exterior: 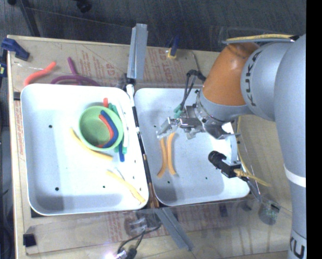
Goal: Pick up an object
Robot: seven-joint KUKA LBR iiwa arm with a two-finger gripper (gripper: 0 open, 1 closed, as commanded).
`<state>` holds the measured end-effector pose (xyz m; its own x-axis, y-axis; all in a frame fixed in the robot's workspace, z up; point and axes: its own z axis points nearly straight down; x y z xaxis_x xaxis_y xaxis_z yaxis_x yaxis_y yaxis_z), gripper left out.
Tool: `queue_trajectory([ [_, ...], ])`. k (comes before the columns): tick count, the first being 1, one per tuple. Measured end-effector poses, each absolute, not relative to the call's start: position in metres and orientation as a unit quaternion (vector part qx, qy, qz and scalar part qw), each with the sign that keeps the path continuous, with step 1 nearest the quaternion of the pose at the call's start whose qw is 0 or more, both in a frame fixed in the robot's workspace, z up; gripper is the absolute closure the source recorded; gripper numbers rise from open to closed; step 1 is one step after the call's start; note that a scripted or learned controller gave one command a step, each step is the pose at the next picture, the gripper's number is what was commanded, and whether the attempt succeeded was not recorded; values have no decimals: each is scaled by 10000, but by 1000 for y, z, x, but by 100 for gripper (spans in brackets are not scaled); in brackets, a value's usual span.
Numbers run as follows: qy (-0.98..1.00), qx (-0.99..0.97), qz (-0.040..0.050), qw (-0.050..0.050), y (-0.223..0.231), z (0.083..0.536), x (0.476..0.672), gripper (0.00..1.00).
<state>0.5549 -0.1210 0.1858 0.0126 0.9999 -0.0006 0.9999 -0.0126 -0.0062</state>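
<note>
Bowl (100, 127) in left bin (47, 188)

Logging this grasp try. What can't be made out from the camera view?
- Gripper: fingers too small and blurred, over the orange object in the right bin.
- Right bin's far right side: covered by the arm.
- Items in the green bowl, left bin: overlapping, count unclear.
</note>
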Motion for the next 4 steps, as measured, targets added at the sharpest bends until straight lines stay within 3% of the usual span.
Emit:
queue_trajectory([
  [1, -7497, -6618, 7, 8, -141, 92, 581, 0],
  [2, -7509, -6604, 23, -12, -143, 103, 582, 100],
  [3, -7510, -6603, 23, -13, -143, 103, 582, 0],
  [4, -7531, -6579, 38, -15, -143, 113, 582, 100],
])
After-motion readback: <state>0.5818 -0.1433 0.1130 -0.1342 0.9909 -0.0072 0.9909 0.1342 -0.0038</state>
